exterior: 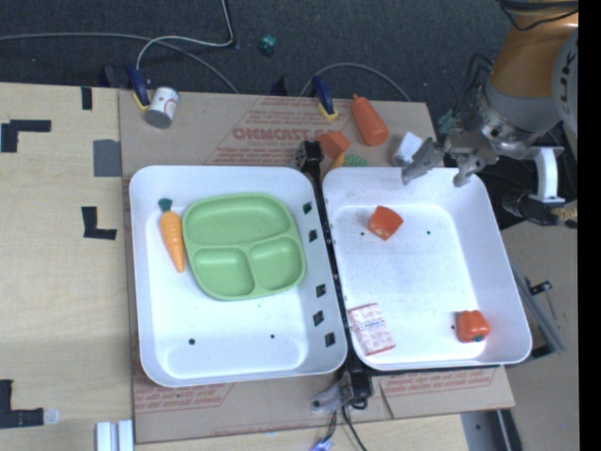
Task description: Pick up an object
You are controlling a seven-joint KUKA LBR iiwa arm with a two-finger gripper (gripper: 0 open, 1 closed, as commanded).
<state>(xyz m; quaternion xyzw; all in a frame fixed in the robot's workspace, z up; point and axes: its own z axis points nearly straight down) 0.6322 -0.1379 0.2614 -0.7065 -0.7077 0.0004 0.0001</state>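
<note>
Packet (371, 328), small, flat, white with red print, lies at the near left corner of the right bin (488, 252), touching its inner rim. Beside the near right corner sits a small orange block (472, 325), close to the wall. Farther up, an orange-red cube (384, 222) rests tilted on the bin floor, with bare white floor on all sides and a wide open stretch between it and the two nearer things. That makes three things in the right bin. The left bin (150, 280) holds two: one green plate (245, 245) with three sections, and one toy carrot (172, 236) just beside the plate's left edge. Its near strip is bare. At the far rim of the right bin the gripper (439, 165) hangs with its jaws spread apart and nothing between them, well apart from the cube. Beyond the bins, on the cardboard, lie one orange bottle (369, 120) and one small can (161, 105).
</note>
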